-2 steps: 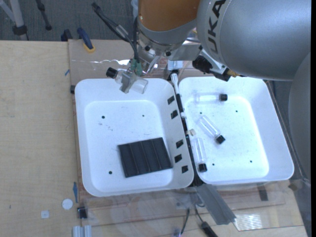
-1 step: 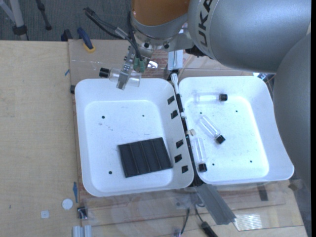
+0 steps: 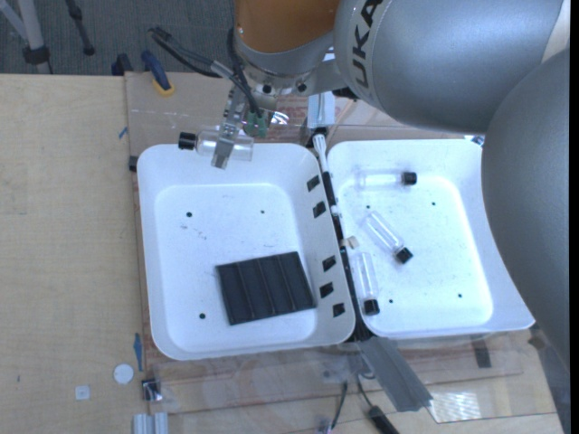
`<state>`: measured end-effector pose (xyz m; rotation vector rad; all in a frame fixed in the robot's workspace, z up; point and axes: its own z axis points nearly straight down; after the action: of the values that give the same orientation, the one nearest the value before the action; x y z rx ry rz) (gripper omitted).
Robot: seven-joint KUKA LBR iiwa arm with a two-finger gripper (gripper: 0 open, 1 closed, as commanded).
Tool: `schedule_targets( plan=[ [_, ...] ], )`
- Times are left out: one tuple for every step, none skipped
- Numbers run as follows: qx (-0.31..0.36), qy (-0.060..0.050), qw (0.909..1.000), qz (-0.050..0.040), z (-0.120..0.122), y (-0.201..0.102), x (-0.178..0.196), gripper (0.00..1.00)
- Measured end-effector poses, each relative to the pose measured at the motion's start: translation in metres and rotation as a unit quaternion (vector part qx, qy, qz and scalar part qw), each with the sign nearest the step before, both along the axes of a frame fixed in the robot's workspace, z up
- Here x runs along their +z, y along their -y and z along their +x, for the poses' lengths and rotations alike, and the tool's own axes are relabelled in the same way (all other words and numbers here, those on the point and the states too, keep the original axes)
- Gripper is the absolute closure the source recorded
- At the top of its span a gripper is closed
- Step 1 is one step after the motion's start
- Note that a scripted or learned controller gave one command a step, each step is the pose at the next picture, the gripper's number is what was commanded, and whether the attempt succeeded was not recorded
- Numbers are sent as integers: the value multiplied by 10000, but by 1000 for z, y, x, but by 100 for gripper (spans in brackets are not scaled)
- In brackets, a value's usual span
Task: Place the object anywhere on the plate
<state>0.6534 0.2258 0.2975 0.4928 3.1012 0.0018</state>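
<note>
the arm (image 3: 452,52) is cut off at the top and right edges, hiding the bench's far corner.

A robotics lab: a grey-and-orange KUKA arm (image 3: 434,52) reaches over a plywood worktop (image 3: 63,242) carrying two white bins (image 3: 149,269) fixed side by side, with tripod legs (image 3: 27,16) on grey carpet behind and loose cables (image 3: 185,52) near the wrist.

The gripper (image 3: 226,145) hangs over the left bin's (image 3: 158,251) 12 o'clock rim, a clear vial with a black cap (image 3: 206,141) between its fingers. The dark ridged plate (image 3: 265,287) lies at 5 o'clock in that bin. Three capped vials (image 3: 384,234) lie in the right bin (image 3: 470,242).
</note>
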Motion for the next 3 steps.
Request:
schedule_targets(
  plan=[
    [444,-7,9990,-2,1,0,-12,100],
    [1998,1,9798,2,7,1,-51,100],
    [3636,35,9315,3,14,0,-53,100]
  ],
)
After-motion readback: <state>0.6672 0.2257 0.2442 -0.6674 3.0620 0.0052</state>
